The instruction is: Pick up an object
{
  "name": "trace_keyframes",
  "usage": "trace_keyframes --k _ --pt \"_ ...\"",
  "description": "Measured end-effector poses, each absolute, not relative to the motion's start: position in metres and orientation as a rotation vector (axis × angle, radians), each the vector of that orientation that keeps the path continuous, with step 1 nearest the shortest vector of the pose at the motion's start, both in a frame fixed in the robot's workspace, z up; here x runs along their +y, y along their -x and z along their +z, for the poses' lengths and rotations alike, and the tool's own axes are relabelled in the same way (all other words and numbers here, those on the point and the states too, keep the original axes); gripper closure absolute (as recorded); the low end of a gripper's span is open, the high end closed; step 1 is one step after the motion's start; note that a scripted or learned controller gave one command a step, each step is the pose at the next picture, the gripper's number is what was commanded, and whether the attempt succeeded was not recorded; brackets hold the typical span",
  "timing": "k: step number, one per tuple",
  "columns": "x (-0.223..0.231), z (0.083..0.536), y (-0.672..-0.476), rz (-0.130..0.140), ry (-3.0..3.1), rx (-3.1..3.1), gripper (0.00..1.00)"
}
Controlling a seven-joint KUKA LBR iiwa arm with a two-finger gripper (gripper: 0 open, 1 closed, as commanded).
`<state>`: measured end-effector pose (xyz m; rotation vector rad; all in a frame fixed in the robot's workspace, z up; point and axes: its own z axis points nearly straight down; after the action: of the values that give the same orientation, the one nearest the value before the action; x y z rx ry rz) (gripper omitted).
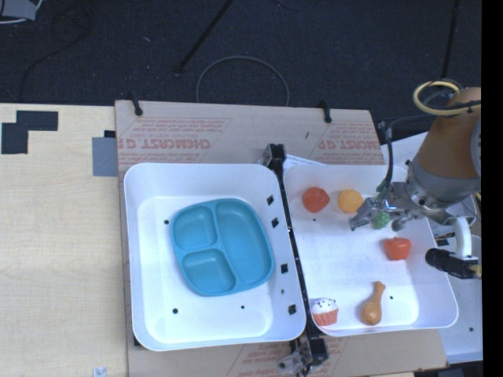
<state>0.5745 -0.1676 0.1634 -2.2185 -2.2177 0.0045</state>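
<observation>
Green shows between our gripper's (378, 217) fingers, so we judge it clamped on a small green toy (382, 219) low in the right bin (440, 320), orange ball (350, 201) at ten o'clock, red pepper (398, 248) at five.

Left bin (149, 210): divided plate (222, 246) inside, near centre.
Right bin (424, 305): tomato (315, 199) and round fruit (350, 201) at back, side by side; pepper (398, 248) right of middle; cupcake (324, 311) and drumstick (373, 303) along front.
Gripper (380, 213): just right of round fruit.
</observation>
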Motion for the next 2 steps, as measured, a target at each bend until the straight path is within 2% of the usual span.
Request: trace_keyframes --k 1,2 --pt "-0.161 0.103 -0.577 0.003 2.219 -2.219 0.0" --pt "-0.162 0.114 -0.577 0.005 2.222 -2.214 1.0"
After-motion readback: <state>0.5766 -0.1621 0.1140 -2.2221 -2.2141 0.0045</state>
